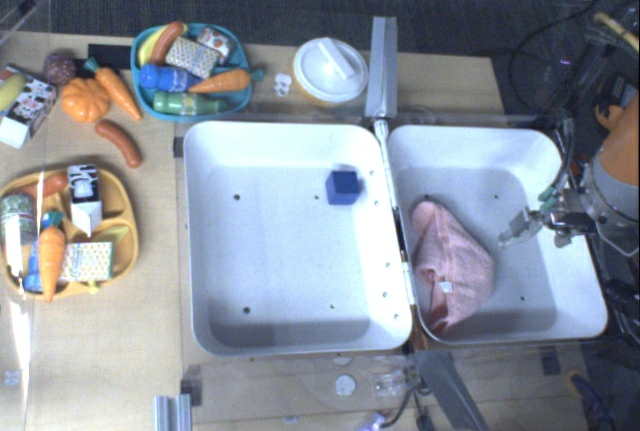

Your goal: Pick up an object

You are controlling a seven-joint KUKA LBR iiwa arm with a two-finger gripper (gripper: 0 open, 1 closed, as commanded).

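You have two white bins side by side on the bench: the left bin (280, 319) and the right bin (520, 319). The arm (615, 184) reaches in from the right, over the right bin's far edge.

The largest loose thing is a pink cloth (452, 264), crumpled in the right bin against its left wall, with a small white tag on it. The gripper (520, 227) hangs just to the right of the cloth, apart from it, with nothing between its fingers; whether they are spread or closed, you cannot tell from this angle.

In the left bin a small blue cube (343, 186) sits near the upper right corner, well apart from the gripper.

Judging from this, the pick is not yet done: nothing is lifted and both things lie on the bin floors. The cloth is the nearer candidate; what is left is to come down on it, close and lift.

Off to the side sit a blue bowl of toy food (192, 71), a yellow tray of toy food (68, 231), a white lid (332, 67), and loose toy vegetables (98, 101). Some small cartons carry printed patterns, but no writing is legible, and the cloth's tag is too small to read.
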